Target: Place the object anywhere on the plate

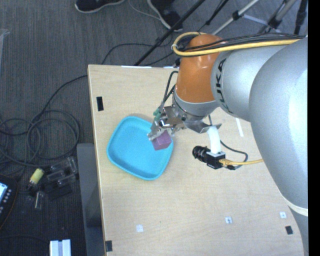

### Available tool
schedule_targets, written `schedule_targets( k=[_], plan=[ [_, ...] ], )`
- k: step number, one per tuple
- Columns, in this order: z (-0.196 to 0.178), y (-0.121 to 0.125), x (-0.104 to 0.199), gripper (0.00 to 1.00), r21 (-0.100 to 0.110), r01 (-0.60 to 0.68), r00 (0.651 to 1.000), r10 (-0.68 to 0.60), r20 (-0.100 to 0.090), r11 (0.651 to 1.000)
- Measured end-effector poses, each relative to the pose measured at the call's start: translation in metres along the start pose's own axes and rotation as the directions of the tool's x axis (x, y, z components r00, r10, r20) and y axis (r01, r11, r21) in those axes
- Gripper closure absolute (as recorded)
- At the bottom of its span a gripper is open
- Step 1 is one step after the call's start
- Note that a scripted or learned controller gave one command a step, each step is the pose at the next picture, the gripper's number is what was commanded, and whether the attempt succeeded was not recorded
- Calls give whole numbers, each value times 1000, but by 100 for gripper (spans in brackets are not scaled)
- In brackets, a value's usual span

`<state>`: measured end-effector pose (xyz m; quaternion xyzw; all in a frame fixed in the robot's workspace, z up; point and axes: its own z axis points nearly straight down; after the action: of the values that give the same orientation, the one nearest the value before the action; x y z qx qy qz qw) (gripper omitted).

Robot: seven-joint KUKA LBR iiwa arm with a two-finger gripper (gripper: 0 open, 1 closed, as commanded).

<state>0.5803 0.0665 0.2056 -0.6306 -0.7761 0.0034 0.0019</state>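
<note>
Where pincer point(159, 130) meets purple obj point(162, 143), grip unclear

Even, soft light; slight blur.

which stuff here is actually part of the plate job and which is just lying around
For the job: purple block, blue plate, claw over the plate's right rim.
Lying about: black cables on the floor, yellow plug below them, shoe at the top edge.

Black cables point(37, 122) are looping over the dark floor point(30, 55) left of the pale desk point(180, 215). A shoe point(97, 4) is poking in up top, and tripod legs point(240, 11) are splaying beside it.
</note>
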Motion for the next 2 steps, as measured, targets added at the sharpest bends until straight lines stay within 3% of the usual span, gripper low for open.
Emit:
schedule_targets(
  k=[1, 2],
  plan=[
    [-1, 0, 0, 0, -1, 0, 1000, 0, 0, 1000],
    [-6, 1, 0, 100, 4, 0, 1000, 0, -1, 1000]
  ],
)
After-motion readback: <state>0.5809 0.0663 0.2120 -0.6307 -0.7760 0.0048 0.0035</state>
